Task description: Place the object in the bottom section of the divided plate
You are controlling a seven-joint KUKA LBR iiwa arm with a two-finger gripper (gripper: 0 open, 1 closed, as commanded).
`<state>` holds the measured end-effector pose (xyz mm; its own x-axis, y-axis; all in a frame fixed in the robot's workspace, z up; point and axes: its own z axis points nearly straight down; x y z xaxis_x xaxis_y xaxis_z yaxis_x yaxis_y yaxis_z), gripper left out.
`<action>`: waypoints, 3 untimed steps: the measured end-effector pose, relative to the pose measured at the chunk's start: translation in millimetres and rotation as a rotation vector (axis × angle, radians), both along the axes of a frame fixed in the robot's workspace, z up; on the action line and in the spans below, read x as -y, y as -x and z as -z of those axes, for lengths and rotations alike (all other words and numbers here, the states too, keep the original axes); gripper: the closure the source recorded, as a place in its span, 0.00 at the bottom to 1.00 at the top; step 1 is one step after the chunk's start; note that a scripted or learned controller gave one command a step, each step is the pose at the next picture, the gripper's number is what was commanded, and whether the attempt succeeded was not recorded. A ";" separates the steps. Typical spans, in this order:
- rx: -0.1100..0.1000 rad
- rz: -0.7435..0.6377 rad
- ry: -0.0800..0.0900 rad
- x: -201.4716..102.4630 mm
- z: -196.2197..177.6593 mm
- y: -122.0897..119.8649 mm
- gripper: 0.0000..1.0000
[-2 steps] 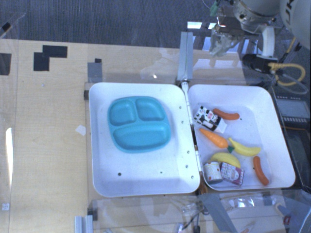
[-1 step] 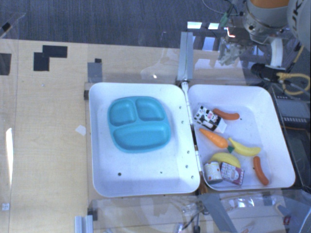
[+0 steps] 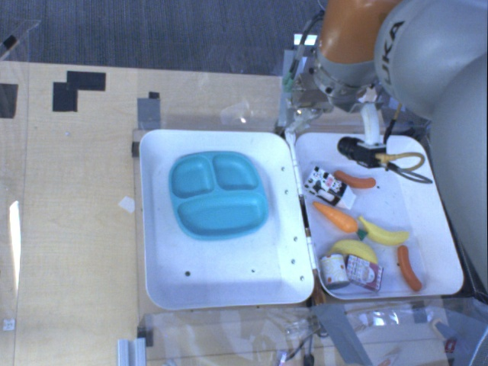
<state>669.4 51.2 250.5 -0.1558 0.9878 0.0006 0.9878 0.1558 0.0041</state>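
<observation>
step: pre-grasp, nothing picked yet; divided plate [image 3: 219, 194] has all three sections bare
arm: KUKA arm [image 3: 412, 44] reaches in from the right, wrist over the far edge of the right bin [image 3: 438, 204], near the seam between the bins
gripper: gripper [image 3: 305, 105] mostly hidden under the wrist, can't tell how it's set or whether it has anything; no item seen at it
plate: blue, sits in the left bin [image 3: 160, 258], toward its far half; bottom section is the wide compartment on the near side, two smaller ones behind it
candidates: task doesn't say which object; all lie in the right bin – black-and-white box [image 3: 325, 184], red sausage [image 3: 355, 180], carrot [image 3: 335, 217], two bananas [image 3: 383, 233], small can [image 3: 333, 270], red packet [image 3: 365, 273], second sausage [image 3: 409, 268]
clutter: can, packet and near banana touch each other; carrot and box lie freer
next: my read – descend on a free item, close, lift, cross the seam, release over the wide near compartment
risk: a drop too far back lands in a small section
</observation>
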 end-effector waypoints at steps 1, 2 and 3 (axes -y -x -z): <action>0.001 0.000 0.000 0.2 -0.6 -0.2 0.00; 0.007 -0.002 -0.002 -1.0 -12.8 -1.8 1.00; 0.002 -0.022 -0.001 -97.4 -29.2 0.0 1.00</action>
